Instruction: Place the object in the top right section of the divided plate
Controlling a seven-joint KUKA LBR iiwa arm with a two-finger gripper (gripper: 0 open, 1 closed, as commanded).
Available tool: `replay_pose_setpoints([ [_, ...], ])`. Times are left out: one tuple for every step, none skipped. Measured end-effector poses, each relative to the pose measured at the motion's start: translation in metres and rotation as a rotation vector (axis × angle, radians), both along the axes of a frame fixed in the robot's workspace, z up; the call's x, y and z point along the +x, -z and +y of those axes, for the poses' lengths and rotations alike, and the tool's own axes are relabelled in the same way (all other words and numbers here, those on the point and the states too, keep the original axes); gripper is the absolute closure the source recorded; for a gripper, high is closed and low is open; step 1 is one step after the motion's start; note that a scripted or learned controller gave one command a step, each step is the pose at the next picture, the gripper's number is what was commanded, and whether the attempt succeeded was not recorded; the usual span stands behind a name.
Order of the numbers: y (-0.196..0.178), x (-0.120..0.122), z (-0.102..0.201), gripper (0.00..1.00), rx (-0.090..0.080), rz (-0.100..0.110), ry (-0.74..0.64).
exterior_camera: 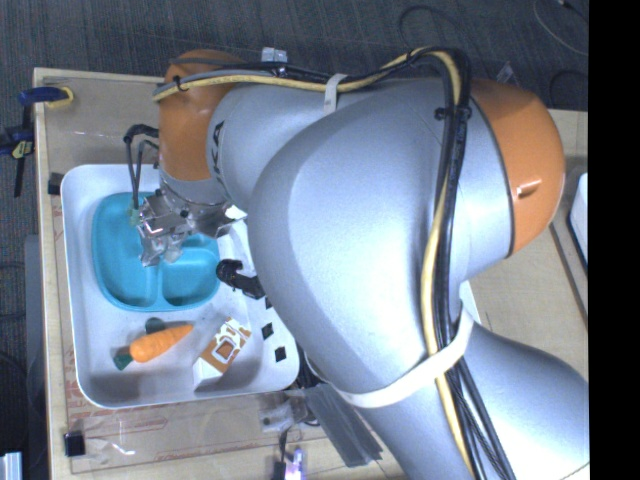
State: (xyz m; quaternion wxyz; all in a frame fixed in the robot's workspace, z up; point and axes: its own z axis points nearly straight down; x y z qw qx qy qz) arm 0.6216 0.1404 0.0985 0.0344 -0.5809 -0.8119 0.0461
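A: Count, left to right, taking the blue divided plate (125, 258) as the landmark.

B: One white bin (80, 298) in view, and the plate lies inside it, toward its upper left. One plate; two lower sections can be made out with a ridge between them, and the upper part runs under the gripper.

A: Loose items?

B: Below the plate, on the bin floor: one toy carrot (158, 344), orange with a green top at its left end, lying nearly flat. Just above it, close under the plate's lower rim, one small dark green piece (157, 323), too small to name. Right of the carrot, lower right of the plate, one small printed card or packet (226, 346), orange and white, tilted.

A: Gripper?

B: One gripper (158, 240), metal, over the plate's middle to upper right area. Fingers point down toward the plate surface. Whether they stand wide or narrow I cannot tell; the metal parts blur together. Nothing clearly seen between them.

A: So the task's thing?

B: The carrot sits outside the plate, below it, apart from the gripper.

A: Hidden or cut off?

B: The one arm (400, 248), grey with its orange band, covers everything right of the plate: the bin's right wall, the plate's right rim and most of the bench. A black fitting (235, 276) shows at the plate's right edge.
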Motion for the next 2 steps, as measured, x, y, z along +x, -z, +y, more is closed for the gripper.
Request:
replay_pose_setpoints([
  [-0.002,-0.023,0.020,1.00,0.016,-0.050,-0.236],
  [0.002,-0.031,0.037,0.00,0.038,-0.033,-0.248],
])
